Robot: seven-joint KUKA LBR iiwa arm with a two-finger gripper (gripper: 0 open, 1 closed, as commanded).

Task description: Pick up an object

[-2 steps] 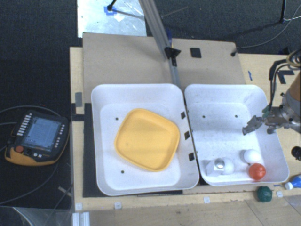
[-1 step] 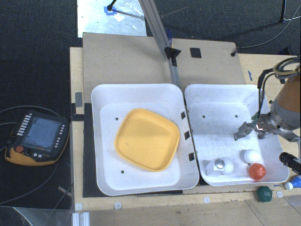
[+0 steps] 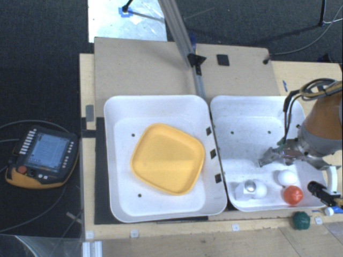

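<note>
Fingers [image 3: 269, 158] above right bin [image 3: 241, 111] — white ball [image 3: 286, 176] and orange ball [image 3: 292, 195] near.

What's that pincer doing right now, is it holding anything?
Pincer: over the right bin, above the white ball; open or closed cannot be told, nothing visibly held.

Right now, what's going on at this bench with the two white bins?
A grey robot arm with an orange band is reaching in from the right over the right bin. Its pincer sits low near that bin's front, just above a white ball and a red ball. A white piece with a silvery cap lies to their left. Nothing is visibly held. The left bin holds a yellow square plate. A green object lies outside the bins on the bench.
</note>
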